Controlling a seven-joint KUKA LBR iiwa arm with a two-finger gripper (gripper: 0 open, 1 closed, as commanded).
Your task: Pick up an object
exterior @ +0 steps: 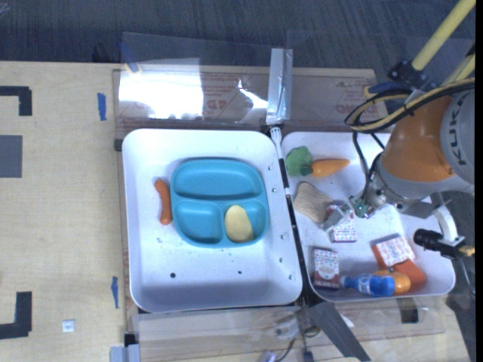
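My gripper (355,206) hangs low over the middle of the right bin (438,225), beneath the orange wrist band. Just left of it lie a small grey-brown piece (333,216) and a beige slice (309,199). A small white-and-red box (344,233) sits right below the gripper. Toward the bin's far edge are a green vegetable (299,159) and an orange carrot (330,167). Along the near edge lie another small box (325,266), a red-and-white packet (390,249), a blue bottle (366,283) and an orange item (404,279).
The left bin (143,225) holds a blue divided plate (215,183) with a yellow item (238,222) in its near right compartment. An orange sausage (164,201) lies left of the plate. Cables (377,104) and a yellow pole (445,25) run behind the arm.
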